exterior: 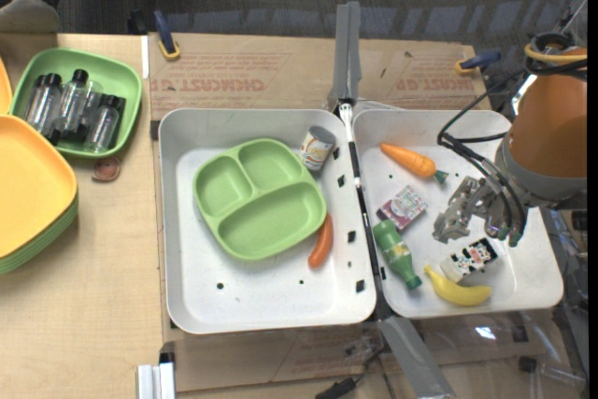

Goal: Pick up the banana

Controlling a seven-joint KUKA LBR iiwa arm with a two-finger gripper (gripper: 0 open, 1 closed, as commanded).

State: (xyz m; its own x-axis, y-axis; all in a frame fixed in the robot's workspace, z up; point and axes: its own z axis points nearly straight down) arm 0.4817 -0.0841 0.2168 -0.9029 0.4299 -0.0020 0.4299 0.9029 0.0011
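- Right bin: shallow white tray, taken here as the landmark; it lies just right of the left bin, the two divided by a grey rail.
- Banana: yellow, lying flat in the right bin close to its near edge, a little right of centre, curved side toward the near wall. Nothing grips it.
- Black-and-white toy: small patterned piece in the right bin, just behind the banana and touching or nearly touching it.
- Green bottle: lies on its side in the right bin's near-left part, left of the banana.
- Pink-and-white packet: flat, near the right bin's middle-left, behind the green bottle.
- Carrot: orange with a green end, at the right bin's far side, lying at a slant.
- End effector: metal, over the middle of the right bin, behind the black-and-white toy and the banana, apart from both. Whether its fingers stand apart or together I cannot tell; nothing shows between them.
- Arm: grey with an orange band, over the right bin's far-right corner.
- Green divided plate: three compartments, in the left bin, centred.
- Orange chili-like piece: in the left bin, against the plate's right edge.
- Small cup: lying tipped at the left bin's far-right corner.
- Bench: wooden, well left of the right bin, bearing a green tray of vials and stacked yellow plates.
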